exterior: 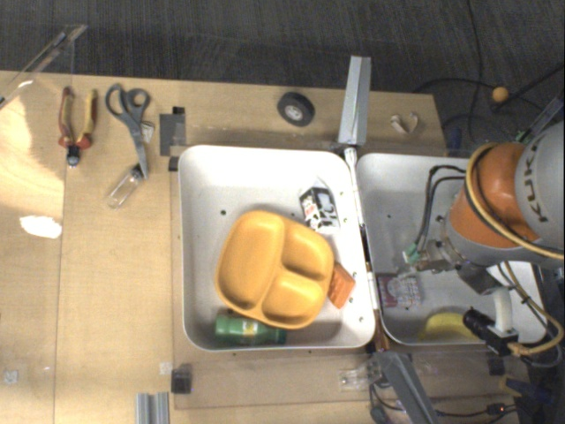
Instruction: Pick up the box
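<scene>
A small black, white and red box (318,208) lies near the back right of the left bin (199,237), by the dividing wall. An orange box (341,286) pokes out, tilted, from under the right edge of a large yellow divided dish (274,268). My gripper (420,261) hangs low over the left part of the right bin (388,179), under the orange-banded wrist (494,206). It is well to the right of both boxes, across the bin wall. Just below it a clear, pink-printed packet (402,290) rests on the bin floor.
A green can (247,329) lies at the left bin's front, partly beneath the yellow dish. A yellow banana-like object (446,325) sits at the front of the right bin. On the bench to the left are scissors (132,117), pliers (75,122) and a tape roll (296,108).
</scene>
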`<action>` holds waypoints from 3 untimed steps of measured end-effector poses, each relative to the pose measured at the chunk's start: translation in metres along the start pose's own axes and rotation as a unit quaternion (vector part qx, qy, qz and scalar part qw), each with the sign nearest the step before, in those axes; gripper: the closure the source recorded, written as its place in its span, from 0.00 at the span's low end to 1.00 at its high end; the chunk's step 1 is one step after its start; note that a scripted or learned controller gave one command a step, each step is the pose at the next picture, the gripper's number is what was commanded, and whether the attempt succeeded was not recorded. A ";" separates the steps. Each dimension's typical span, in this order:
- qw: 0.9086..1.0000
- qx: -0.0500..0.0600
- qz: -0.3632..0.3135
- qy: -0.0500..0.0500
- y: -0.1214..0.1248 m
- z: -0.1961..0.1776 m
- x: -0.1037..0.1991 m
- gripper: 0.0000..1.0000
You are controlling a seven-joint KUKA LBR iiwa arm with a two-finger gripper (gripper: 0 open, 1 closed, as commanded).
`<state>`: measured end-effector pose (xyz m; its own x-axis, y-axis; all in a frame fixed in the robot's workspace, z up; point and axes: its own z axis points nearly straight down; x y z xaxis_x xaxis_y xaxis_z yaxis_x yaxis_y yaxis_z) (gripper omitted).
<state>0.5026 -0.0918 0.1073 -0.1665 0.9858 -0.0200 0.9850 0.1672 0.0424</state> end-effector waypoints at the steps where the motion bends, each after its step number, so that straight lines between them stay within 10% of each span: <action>1: 1.000 0.001 0.000 0.001 -0.001 0.001 0.001 0.00; 2: 0.999 0.019 0.028 0.009 -0.013 -0.018 0.004 0.00; 3: 1.000 0.011 0.014 0.006 -0.010 0.014 0.004 0.00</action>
<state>0.4930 -0.0894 0.0931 -0.1387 0.9903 -0.0071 0.9901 0.1388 0.0204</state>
